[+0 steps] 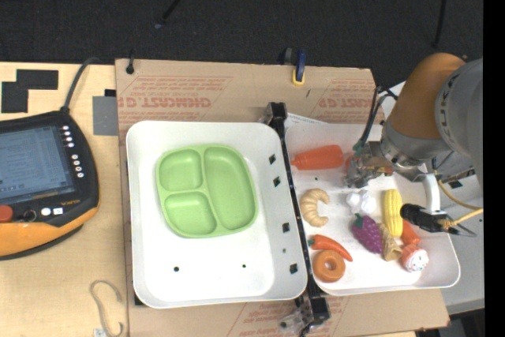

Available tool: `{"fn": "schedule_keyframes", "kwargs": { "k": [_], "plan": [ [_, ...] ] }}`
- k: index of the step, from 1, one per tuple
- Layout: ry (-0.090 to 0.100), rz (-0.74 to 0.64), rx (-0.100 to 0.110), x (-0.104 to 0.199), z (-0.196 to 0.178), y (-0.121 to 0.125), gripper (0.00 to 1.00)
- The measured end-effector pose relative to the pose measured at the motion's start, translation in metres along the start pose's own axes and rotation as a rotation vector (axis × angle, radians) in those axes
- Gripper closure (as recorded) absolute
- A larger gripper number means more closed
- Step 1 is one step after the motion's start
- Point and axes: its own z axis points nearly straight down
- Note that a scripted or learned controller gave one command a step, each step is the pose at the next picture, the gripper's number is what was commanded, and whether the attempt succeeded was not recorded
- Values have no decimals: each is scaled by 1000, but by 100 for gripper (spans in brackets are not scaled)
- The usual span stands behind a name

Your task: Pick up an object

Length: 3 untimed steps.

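My gripper [360, 173] hangs low over the upper middle of the right bin [450, 274], on the grey arm with the orange band [422, 95]. Just left of it lies an orange carrot [318, 158]. A small white object [360, 201] sits directly below the gripper in the view, close to it or touching. Around them lie a tan croissant [315, 205], a yellow corn cob [392, 211], purple grapes [368, 234], a red pepper [332, 246], an orange ring [329, 268] and a red-and-white piece [415, 258].
The left bin [150, 249] holds a green divided plate [207, 191]. A black divider [289, 205] runs between the bins. A tablet controller [43, 181] lies on the bench at far left. Black and yellow cables [430, 219] trail over the right bin's right side.
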Motion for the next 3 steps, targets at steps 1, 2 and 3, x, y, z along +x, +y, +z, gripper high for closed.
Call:
{"fn": "schedule_keyframes", "kwargs": {
  "k": [1,2,3],
  "plan": [
    [-1,2,-5,5,-45,2,100],
    [-1,1,-6,8,-88,4,100],
    [-2,1,-6,6,-133,4,100]
  ]
}}
